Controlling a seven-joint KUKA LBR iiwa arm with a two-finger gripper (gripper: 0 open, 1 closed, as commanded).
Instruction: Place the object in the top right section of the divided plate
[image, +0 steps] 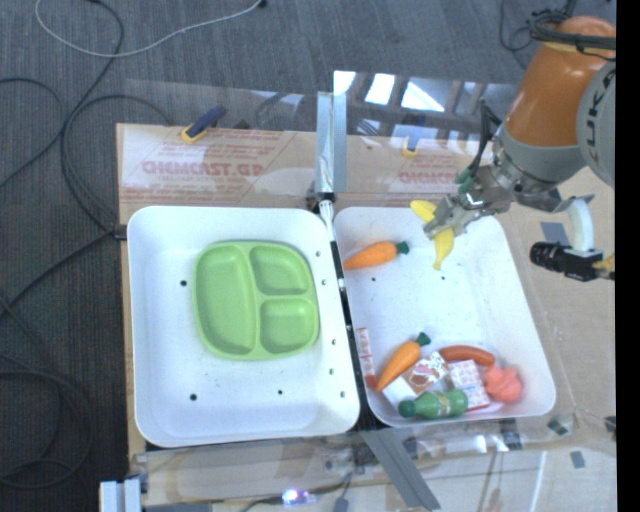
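Camera view
Landmark: divided plate (256, 300), green, three sections, lying in the left bin (160, 400).
Plate sections: all three bare; the top right section is the small one nearest the wall shared by the two bins.
Task object: banana (441, 240), yellow, in the right bin (520, 300), well right of the plate and a little farther up the view.
Gripper (452, 213): over the banana's upper part, well right of the plate; the fingers seem to close on the banana, but whether it hangs clear of the bin floor cannot be told.
Arm (555, 100): grey with orange band, entering far right of the plate.
Progress: judged early; pick under way at best, carry and placing both left.
Other items right of the plate: carrot (372, 254) closest to it, just past the shared wall; second carrot (398, 362), sausage (466, 353), green bottle (434, 405), pink lump (505, 384) and small packets clustered lower right.
Edges: the two bin rims meet in a ridge between banana and plate; a carry must clear it.
Open room: white floor around the plate on every side; the route leftward over the first carrot looks free.
Tabletop (240, 170): brown board beyond both bins.
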